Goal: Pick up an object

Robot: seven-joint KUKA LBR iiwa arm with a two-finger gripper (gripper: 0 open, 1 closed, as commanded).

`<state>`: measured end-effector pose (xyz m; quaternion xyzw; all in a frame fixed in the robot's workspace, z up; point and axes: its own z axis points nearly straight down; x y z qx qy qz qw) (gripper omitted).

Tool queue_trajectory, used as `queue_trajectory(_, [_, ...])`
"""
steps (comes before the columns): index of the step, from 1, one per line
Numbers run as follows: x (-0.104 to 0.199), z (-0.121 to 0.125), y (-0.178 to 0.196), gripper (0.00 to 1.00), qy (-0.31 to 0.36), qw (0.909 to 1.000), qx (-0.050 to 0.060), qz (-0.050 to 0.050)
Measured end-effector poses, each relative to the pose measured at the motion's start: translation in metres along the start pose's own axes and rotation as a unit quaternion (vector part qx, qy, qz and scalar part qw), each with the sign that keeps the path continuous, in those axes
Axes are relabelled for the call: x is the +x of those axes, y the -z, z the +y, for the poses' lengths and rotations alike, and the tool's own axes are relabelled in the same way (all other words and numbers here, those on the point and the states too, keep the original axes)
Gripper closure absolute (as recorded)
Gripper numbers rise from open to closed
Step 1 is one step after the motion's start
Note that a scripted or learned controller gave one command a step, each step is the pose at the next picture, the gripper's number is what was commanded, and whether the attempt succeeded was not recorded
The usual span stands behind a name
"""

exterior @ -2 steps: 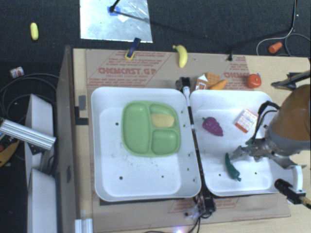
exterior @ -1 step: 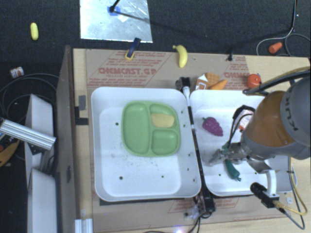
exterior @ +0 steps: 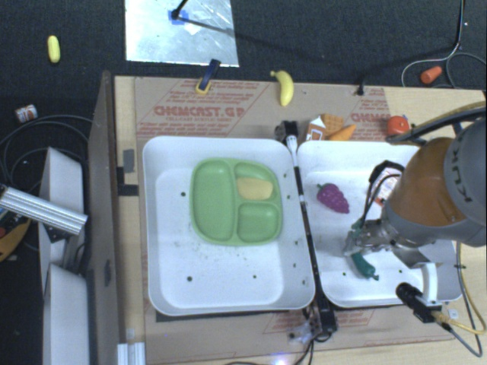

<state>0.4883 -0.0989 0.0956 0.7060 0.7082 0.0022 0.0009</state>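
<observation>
my arm (exterior: 437, 192) reaches in over the right bin (exterior: 335, 291), the orange band sitting above the wrist, and my pincer (exterior: 364, 239) hangs low over the bin floor. i cannot tell whether it is spread or closed — the wrist hides too much of it from this slant. just below the pincer, toward the bin's near wall, a small dark green object (exterior: 364, 265) lies on the white floor, touching or almost touching the tips; i cannot say it is between them. a purple bunch of grapes (exterior: 333, 197) lies farther up the same bin, nearer the divider that joins it to the left bin (exterior: 171, 280), well apart from my pincer.

the left bin holds a green divided tray (exterior: 217, 204), and a pale yellow piece (exterior: 255, 188) rests in the tray's upper right compartment.

beyond the far rim of the right bin, on the desk (exterior: 228, 105), sit an orange carrot-like thing (exterior: 341, 132) and a red-orange round thing (exterior: 397, 125). a yellow banana (exterior: 284, 87) lies on the desk beyond the far rim of the left bin, with a blue and yellow clip-like item (exterior: 206, 78) to the banana's left.
</observation>
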Motion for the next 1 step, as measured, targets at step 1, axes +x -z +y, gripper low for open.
queue_trajectory(1, [0.0549, 0.0538, 0.0938, 1.00, 0.005, 1.0000, -0.005, 0.000])
